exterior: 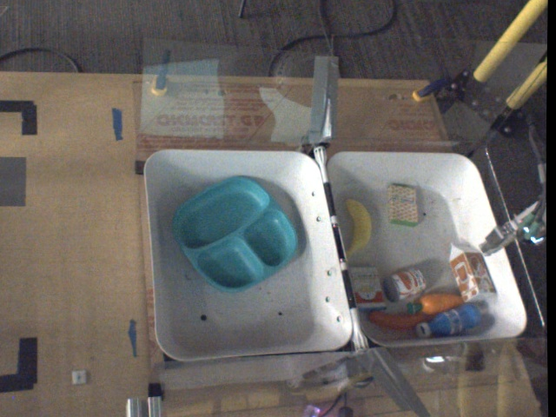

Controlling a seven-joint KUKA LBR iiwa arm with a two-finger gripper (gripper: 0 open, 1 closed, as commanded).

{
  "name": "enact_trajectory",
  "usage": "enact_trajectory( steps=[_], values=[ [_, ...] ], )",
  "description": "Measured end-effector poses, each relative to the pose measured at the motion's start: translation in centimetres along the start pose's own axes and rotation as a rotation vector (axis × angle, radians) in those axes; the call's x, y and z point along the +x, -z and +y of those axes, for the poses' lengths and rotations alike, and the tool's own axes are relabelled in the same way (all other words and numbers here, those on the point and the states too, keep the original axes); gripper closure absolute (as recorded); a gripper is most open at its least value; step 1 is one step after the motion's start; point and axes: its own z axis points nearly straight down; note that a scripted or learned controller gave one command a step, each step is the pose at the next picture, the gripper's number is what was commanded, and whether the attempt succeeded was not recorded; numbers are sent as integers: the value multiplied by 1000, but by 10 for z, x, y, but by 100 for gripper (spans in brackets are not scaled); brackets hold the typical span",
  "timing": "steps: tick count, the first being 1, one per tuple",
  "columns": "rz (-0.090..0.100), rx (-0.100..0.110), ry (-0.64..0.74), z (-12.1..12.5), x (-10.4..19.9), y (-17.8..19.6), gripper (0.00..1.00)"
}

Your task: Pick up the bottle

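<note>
Bottle point(452, 321) lay on its side in the right bin point(434, 172), near the front wall, w/ a blue body and a darker blue cap end pointing left. It was small, plastic-looking, rounded, approx. parallel to the front edge. A carrot point(417, 311), orange, lay just behind and left of it, touching or nearly so along the bottle's upper side. A small can point(405, 283) w/ a red-and-white label sat behind the carrot. A little carton point(472, 276), orange and white, stood right of the can, just above the bottle. A red-and-white packet point(365, 287) lay at the bin's left wall, a banana point(359, 224) farther back, and a pale patterned box point(402, 204) toward the rear.

Gripper point(504, 237) hung over the right rim of the right bin, well apart from the bottle, nothing seen between its fingers; whether they were spread or pressed together couldn't be told, too blurred.

Left bin point(174, 181) held a teal divided plate point(234, 231) w/ three compartments.
</note>
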Motion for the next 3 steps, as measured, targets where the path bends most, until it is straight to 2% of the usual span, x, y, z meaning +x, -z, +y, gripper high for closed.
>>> enact_trajectory(
  steps=[1,2,3],
  values=[
    [-6,-4,395,4,-36,24,100],
    [-2,-2,550,17,-37,-61,100],
    [-1,-1,593,-7,-29,-123,100]
  ],
)
